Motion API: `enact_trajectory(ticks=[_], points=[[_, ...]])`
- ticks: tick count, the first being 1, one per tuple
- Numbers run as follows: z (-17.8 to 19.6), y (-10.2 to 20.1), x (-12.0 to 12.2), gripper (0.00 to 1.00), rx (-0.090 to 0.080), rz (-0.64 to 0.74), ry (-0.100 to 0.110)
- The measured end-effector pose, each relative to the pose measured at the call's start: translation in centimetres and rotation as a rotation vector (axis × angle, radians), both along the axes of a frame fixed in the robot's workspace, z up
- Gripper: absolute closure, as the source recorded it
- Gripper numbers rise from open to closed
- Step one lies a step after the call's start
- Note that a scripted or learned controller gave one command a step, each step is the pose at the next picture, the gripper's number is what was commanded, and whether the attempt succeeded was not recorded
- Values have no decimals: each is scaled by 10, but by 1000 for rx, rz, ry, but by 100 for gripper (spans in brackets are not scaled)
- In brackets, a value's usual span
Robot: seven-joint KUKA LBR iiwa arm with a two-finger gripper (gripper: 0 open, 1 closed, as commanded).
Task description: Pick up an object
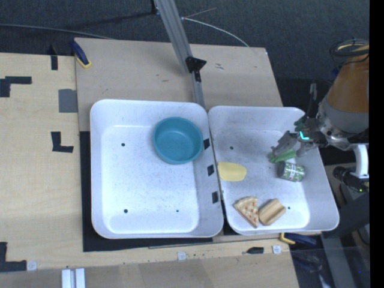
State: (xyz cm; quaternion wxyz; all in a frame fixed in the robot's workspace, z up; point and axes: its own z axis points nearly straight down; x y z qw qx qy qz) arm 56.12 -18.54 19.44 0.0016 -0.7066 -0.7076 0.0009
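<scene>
A pale wooden worktop (36,161) carries two shallow white bins side by side, set on a dark mat, with black tape marks scattered over the wood to the left and a grey metal pole (174,26) slanting down from the top to the seam between the bins.

In the camera view, the left bin (114,212) holds a blue bowl (177,140) near its upper right corner, standing upright with its mouth up. The right bin (240,122) holds a yellow lemon-like piece (231,171) close to its left wall, a pizza slice (246,210) and a bread roll (272,211) just beside each other near the front wall, and a small clear jar (292,172) toward the right wall.

The arm comes in from the right, and its gripper (285,150) hangs over the right part of the right bin, fingers pointing down and to the left. The fingers look spread apart, with nothing clearly between them. A green thing shows at the fingertips, too blurred to name.

The jar lies just below the gripper's tips, very near them; contact cannot be told. It seems to lie on its side, long axis roughly left to right, but which end is the lid is too small to tell.
</scene>
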Motion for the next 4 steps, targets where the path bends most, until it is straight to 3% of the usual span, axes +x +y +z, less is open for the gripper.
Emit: enact_trajectory(ticks=[1,3,4], points=[[1,0,0,0,-1,0,-2],[-106,2,3,0,-4,0,-4],[-94,2,4,100,-5,1,-7]])
